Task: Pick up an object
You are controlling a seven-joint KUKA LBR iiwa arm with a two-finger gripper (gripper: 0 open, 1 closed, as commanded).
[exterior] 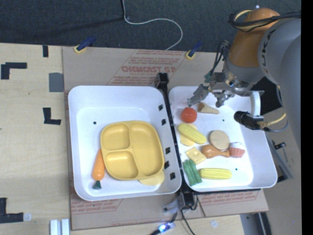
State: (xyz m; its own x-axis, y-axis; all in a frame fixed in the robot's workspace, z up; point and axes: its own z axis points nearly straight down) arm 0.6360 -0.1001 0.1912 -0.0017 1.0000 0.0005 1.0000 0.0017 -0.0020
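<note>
My gripper (pixel 208 98) hangs over the back of the right bin (pixel 259 177), open, with nothing between its fingers (pixel 196 96). Just below it lies a small tan wedge (pixel 209 109). A red tomato (pixel 189 114) sits to the wedge's left. Nearer the front lie a yellow corn cob (pixel 191 133), a round tan bun (pixel 219 139), a drumstick (pixel 212 152), a pink cupcake (pixel 236 151), a cheese slice (pixel 194 155), a green vegetable (pixel 190 173) and a second corn cob (pixel 215 173).
The left bin (pixel 83 106) holds a yellow divided plate (pixel 132 148), an orange carrot (pixel 98 165) by its left edge and a pale yellow flat piece (pixel 152 179) under its front corner. The grey arm (pixel 274 43) comes in from the upper right.
</note>
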